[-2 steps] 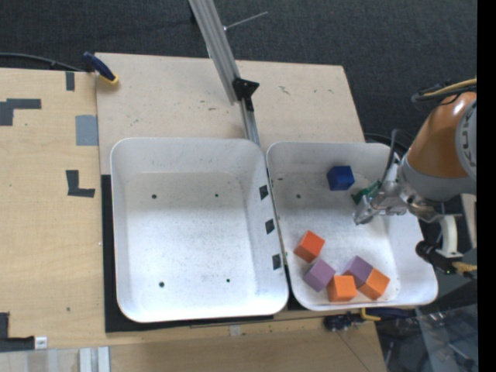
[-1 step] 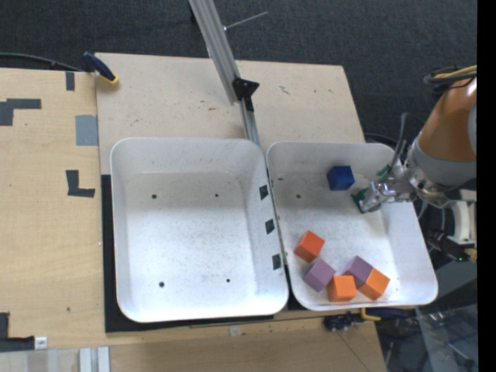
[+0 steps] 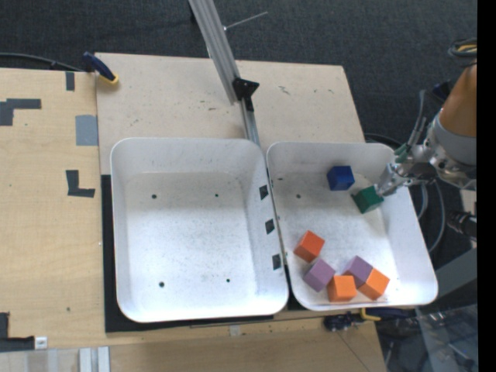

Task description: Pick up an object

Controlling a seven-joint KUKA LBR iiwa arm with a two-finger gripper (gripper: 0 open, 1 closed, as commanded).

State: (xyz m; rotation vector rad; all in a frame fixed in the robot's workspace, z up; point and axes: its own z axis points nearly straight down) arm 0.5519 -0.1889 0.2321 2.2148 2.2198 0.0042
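Jaws [image 3: 385, 186] apparently closed around green block [image 3: 367, 200] over right bin [image 3: 411, 239], beside blue cube [image 3: 340, 178].

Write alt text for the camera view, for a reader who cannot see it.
A grey robot arm reaches in from the right, its pincer at a green block in the right bin. That bin also holds a blue block, three orange blocks and two purple ones; a left bin sits beside it.
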